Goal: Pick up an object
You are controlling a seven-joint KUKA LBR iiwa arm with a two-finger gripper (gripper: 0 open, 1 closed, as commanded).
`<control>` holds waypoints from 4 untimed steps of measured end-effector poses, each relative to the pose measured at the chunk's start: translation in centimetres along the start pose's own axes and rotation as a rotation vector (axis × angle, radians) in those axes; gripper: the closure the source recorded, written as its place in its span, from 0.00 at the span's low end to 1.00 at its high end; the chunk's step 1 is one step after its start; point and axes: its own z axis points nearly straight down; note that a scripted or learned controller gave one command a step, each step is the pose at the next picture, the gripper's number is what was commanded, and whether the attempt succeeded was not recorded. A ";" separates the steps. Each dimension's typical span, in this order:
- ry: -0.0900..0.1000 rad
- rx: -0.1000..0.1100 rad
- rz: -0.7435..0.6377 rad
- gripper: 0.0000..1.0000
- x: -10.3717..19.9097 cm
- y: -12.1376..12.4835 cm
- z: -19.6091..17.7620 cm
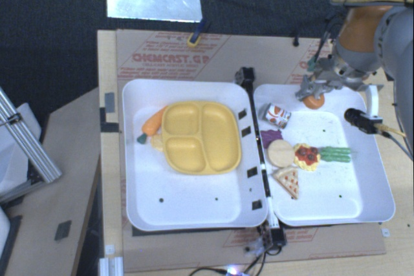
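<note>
end effector [314,95] over orange piece [315,101], clamping unclear | board [169,55] print "QUIKCAST" partly legible | can [277,115] label unreadable

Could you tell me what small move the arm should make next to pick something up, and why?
Probably a short descent onto the orange object. The gripper hangs right over it at the far edge of the right bin, and nothing is visibly held. The can and the pizza slice lie farther off, so the orange piece is the nearest target.
</note>
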 end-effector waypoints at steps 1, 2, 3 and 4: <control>0.000 -0.004 -0.002 1.00 0.0 0.2 -5.5; 0.003 0.001 -0.006 1.00 5.7 -0.9 -6.7; 0.002 0.004 -0.004 1.00 10.1 -1.9 -5.7; 0.002 0.004 -0.004 1.00 14.1 -2.8 -5.8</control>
